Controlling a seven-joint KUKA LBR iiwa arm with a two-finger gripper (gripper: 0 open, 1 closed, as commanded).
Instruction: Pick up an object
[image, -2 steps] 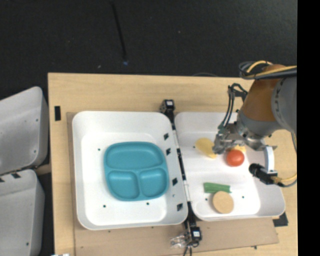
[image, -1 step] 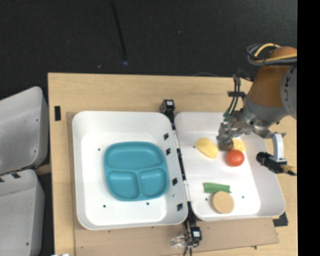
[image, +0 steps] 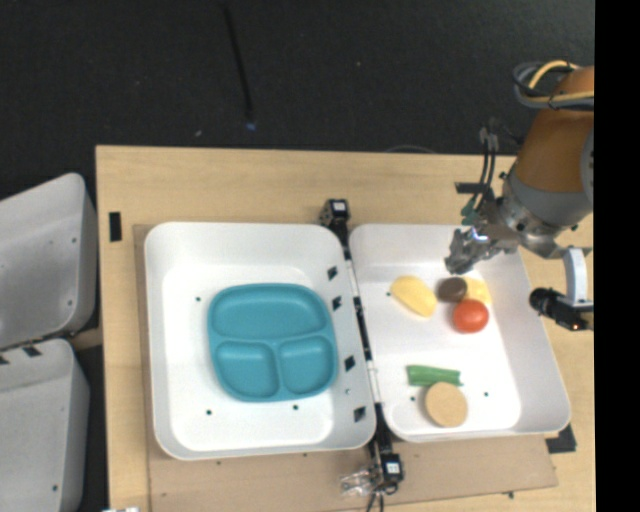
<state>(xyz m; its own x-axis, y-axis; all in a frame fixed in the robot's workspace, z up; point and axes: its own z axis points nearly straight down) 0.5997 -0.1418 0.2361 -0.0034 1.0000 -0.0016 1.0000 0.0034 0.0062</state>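
In the right bin (image: 505, 385) lie a yellow lemon-like piece (image: 413, 296), a dark brown round piece (image: 452, 289) with a yellow piece (image: 479, 291) behind it, a red tomato (image: 471, 316), a green bean pod (image: 434, 376) and a tan round cookie (image: 446, 405). My gripper (image: 461, 257) hangs over the bin's far part, just above the dark brown piece. Nothing shows between its fingers.
The left bin (image: 175, 270) holds a blue tray (image: 271, 339) with three compartments. Black clips (image: 352, 325) run along the seam between the bins. The wooden bench (image: 230, 180) surrounds both. A grey-white object (image: 40, 255) stands off the bench's left side.
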